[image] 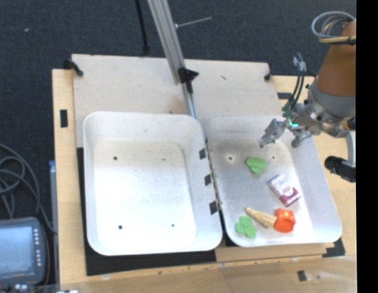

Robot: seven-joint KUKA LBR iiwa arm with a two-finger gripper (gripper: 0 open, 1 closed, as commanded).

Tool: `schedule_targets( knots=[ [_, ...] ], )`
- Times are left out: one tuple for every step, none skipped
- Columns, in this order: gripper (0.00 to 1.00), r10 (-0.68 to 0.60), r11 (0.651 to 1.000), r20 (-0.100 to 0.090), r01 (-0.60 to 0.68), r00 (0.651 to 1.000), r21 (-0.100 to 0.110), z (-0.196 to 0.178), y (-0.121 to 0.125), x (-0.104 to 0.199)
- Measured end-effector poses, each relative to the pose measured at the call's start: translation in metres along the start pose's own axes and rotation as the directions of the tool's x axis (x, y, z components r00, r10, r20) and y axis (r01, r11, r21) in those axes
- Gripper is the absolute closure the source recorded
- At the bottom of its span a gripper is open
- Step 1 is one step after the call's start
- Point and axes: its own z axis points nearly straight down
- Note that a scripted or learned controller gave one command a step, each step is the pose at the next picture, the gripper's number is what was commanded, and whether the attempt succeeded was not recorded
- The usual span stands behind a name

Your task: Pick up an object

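The green leaf-shaped piece (256, 165) lies on the floor of the right bin (311, 163), near the middle of its upper half, and it is the object nearest the gripper (285, 134). It sits below and a little to the left of the fingertips, apart from them, with bare bin floor between. The gripper hangs over the upper right part of that bin, its two fingers spread apart and nothing between them; one finger (269, 133) points toward the bin's centre, the other lies closer to the bin's right wall.

Further from the leaf piece, down and to the right, a small white and purple packet (284, 189) lies tilted. Below that, near the bin's lower edge, an orange toy (284, 221) touches the wide end of a tan cone (259, 217), and a second green piece (245, 226) lies just left of the cone. The left bin (146, 182) stands beside the right one, their walls touching.
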Motion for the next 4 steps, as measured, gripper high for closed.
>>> schedule_targets(
  knots=[
    [0.0,0.0,1.0,0.001,0.0,1.0,-0.005,-0.003,0.001,0.0],
    [0.0,0.003,1.0,0.002,-0.003,1.0,0.002,0.06,-0.002,-0.003],
    [0.0,0.003,1.0,0.002,-0.003,1.0,0.002,0.115,-0.013,-0.006],
    [0.0,0.005,1.0,0.002,-0.005,1.0,0.0,0.152,-0.013,-0.008]
  ],
)
